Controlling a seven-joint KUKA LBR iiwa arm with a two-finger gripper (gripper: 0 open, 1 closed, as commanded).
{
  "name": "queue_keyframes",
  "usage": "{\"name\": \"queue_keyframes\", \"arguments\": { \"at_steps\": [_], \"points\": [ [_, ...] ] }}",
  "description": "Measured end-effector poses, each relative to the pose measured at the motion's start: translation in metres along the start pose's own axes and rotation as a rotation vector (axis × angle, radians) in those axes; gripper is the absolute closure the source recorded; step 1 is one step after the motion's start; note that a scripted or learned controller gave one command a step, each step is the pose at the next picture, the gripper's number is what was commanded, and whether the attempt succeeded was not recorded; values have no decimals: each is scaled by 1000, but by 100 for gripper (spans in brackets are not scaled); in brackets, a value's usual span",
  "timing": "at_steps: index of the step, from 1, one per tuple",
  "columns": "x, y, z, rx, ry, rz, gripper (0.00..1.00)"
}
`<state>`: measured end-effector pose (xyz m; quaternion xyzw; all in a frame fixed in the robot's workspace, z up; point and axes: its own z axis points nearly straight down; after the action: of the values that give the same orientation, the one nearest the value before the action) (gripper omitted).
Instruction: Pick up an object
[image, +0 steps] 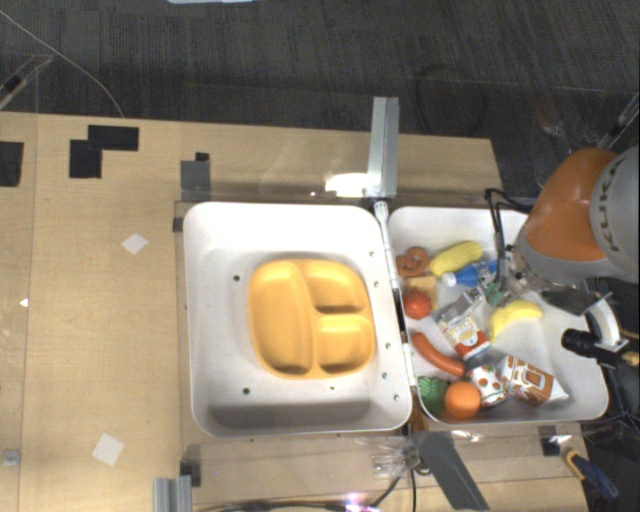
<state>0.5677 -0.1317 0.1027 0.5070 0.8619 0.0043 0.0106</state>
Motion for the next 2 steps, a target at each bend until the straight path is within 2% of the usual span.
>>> {"name": "queue_keyframes", "arguments": {
  "at_steps": [1,2],
  "points": [
    [20,-15,5,-9,-8,13,0],
    [-43,61,9,2,3,160,0]
  ]
}}
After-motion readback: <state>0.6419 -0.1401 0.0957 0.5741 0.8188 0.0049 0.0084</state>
